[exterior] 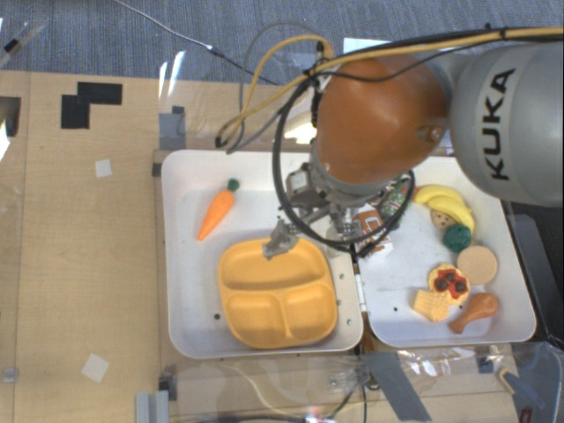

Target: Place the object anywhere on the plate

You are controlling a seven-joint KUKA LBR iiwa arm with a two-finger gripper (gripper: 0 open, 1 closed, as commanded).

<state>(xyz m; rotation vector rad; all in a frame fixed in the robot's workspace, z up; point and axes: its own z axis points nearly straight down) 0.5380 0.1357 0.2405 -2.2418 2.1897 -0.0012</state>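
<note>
The gripper [284, 236] is hovering over the upper edge of the yellow plate [278, 293] at frame centre; I cannot tell its state. The carrot [215, 212] is lying upper left of the plate, possibly getting missed.

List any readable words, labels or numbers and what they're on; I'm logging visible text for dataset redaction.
"KUKA": black letters running up the grey arm at the upper right.
Black block shapes on the bench at the upper left are marks, not letters.
No readable text on the carrot, the yellow plate or the white bins.
</note>
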